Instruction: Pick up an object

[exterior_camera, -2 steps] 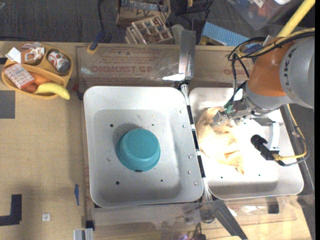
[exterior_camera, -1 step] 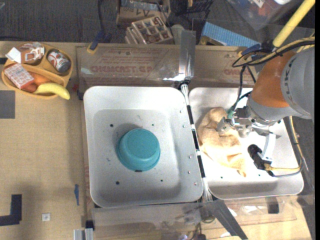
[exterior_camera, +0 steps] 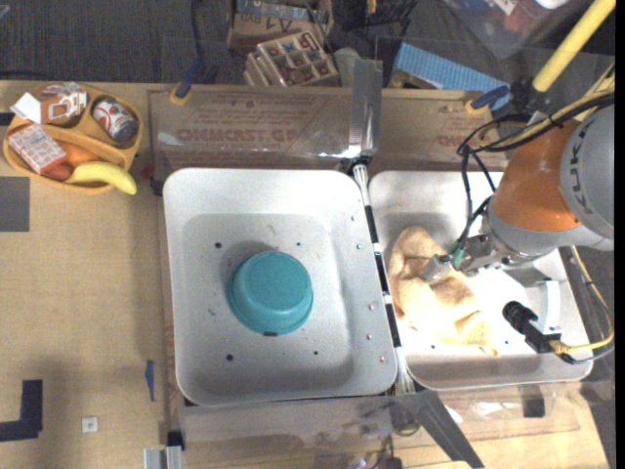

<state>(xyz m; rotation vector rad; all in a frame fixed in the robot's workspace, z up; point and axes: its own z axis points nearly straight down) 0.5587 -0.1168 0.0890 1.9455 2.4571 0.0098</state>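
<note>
Beyond the brown bench (exterior_camera: pixel 78 311), at the top, the floor is a dark carpet (exterior_camera: pixel 98 18) with some cardboard boxes (exterior_camera: pixel 283 52) and cables on it. Along the back of the bench a flat cardboard panel (exterior_camera: pixel 254 130) stands just behind the bins.

At the far left corner of the bench sits a yellow tray (exterior_camera: pixel 14 147). It holds a banana (exterior_camera: pixel 103 176) at its front edge, a small printed box (exterior_camera: pixel 34 148) and two round cans (exterior_camera: pixel 115 118).

To the right of it comes the left bin (exterior_camera: pixel 186 193), white and shallow. A teal bowl (exterior_camera: pixel 271 291) lies upside down near its middle, well apart from the walls.

The right bin (exterior_camera: pixel 430 189) touches the left one along one side. A pale tan thing (exterior_camera: pixel 430 296), crumpled like cloth, lies in its left half and spreads toward the front wall. The grey arm (exterior_camera: pixel 532 189) with the orange band reaches in from the right. The gripper (exterior_camera: pixel 457 259) is low at the upper right edge of the tan thing. Whether it is wide or narrow I cannot tell, and I see nothing held in it.
</note>
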